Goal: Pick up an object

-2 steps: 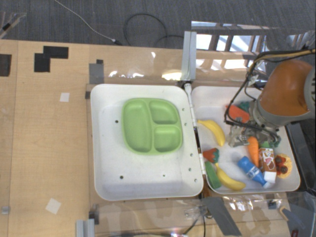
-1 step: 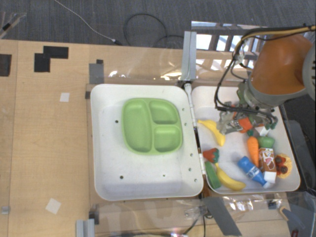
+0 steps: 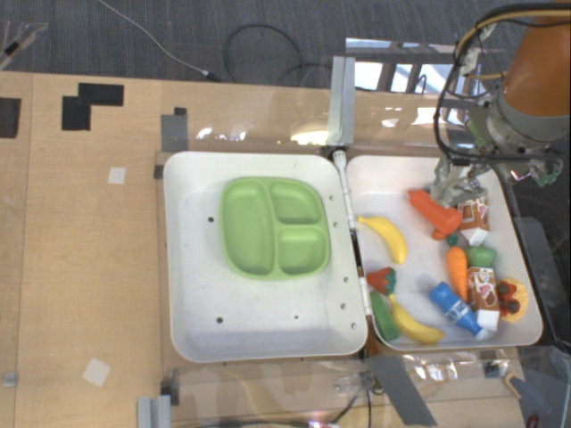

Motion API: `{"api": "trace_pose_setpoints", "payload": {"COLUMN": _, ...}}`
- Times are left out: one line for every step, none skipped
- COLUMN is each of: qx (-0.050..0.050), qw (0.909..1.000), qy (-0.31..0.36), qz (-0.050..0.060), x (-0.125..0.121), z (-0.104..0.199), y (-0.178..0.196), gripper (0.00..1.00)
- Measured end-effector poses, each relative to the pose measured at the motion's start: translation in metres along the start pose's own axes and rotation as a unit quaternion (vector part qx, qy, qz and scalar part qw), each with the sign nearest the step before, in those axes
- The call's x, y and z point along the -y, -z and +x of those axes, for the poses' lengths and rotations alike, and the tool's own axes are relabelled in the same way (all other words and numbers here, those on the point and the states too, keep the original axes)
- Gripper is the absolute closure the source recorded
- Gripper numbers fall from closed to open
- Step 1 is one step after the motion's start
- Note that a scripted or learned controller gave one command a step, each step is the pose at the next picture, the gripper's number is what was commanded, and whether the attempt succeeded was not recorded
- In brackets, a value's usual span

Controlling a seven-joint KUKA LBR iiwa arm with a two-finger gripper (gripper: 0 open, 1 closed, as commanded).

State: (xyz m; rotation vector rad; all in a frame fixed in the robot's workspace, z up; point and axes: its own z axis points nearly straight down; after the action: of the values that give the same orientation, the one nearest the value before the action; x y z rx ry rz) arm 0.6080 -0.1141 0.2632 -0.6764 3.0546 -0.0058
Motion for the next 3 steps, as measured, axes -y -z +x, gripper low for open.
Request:
{"api": "trace_pose_setpoints", "payload": {"qx": -0.001, "qw": 1.0, "qy": 0.0, "qz": -0.001, "x": -0.001, "z": 0.0, "y": -0.001, "gripper": 0.0}}
{"api": "trace_pose_setpoints", "payload": {"qx": 0.001, "qw": 0.9977, "qy": -0.068, "qz": 0.001, "x": -0.001, "z": 0.041, "y": -0.164, "gripper": 0.0}}
{"api": "trace_pose_setpoints", "payload": {"qx": 0.004, "qw": 0.9979, "qy": -0.064, "qz": 0.001, "x": -0.002, "z": 0.038, "y": -0.153, "gripper": 1.0}}
